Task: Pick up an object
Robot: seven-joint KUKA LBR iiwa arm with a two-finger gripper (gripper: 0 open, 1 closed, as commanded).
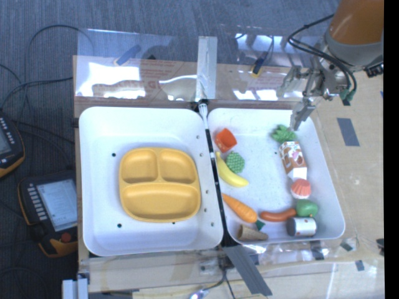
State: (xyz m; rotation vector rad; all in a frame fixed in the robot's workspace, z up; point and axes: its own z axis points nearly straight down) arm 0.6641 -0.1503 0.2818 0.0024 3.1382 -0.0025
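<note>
The right bin (265, 145) holds several toy foods. A green leafy piece (283, 132) lies near its far right corner, with a small carton (293, 156) just below it. Further down are a pink-and-white piece (301, 189), a red chili with a green end (287, 213) and a metal can (302, 227). On the bin's left side lie an orange-red block (225, 139), a green round piece (235, 162), a banana (229, 173), a carrot (240, 208) and a cone (250, 232). My gripper (301, 116) hangs over the far right corner, its tip just right of and above the green leafy piece, with nothing seen between its fingers.
The left bin (100, 142) holds a yellow divided plate (160, 184). A low ridge (212, 173) separates the two bins. Clear plastic sheeting (206, 61) stands behind the bins. Cables loop near the wrist at the upper right.
</note>
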